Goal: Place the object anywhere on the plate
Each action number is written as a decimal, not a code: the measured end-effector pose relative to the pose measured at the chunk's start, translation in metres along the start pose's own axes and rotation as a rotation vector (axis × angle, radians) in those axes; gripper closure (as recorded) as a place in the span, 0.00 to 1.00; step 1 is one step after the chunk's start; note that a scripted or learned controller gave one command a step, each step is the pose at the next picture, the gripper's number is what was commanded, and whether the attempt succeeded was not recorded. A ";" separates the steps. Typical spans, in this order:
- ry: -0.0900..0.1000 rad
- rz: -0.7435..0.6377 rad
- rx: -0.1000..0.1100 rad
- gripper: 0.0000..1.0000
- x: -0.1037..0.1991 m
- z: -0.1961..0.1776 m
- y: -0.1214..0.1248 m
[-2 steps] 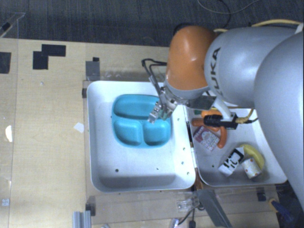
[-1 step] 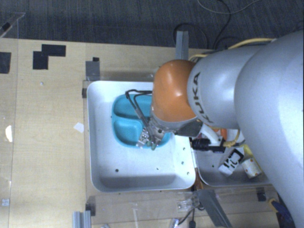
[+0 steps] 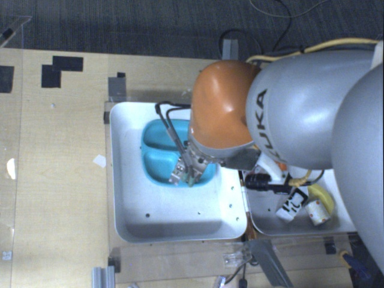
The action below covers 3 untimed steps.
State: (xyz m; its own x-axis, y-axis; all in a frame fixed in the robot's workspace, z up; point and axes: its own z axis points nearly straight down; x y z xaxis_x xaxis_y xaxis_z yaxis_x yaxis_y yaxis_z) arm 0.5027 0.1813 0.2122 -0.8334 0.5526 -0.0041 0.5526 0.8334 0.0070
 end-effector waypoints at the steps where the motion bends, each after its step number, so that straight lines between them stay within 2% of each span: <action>1: 0.001 -0.185 0.000 1.00 -0.009 0.001 0.069; 2: 0.003 0.033 0.003 1.00 0.039 0.002 0.030; 3: 0.001 0.075 0.002 1.00 0.022 0.009 0.051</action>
State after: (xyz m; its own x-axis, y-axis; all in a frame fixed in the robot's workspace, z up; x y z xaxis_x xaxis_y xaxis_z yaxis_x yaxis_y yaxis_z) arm 0.5130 0.2359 0.2030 -0.7897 0.6135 -0.0023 0.6134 0.7897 0.0057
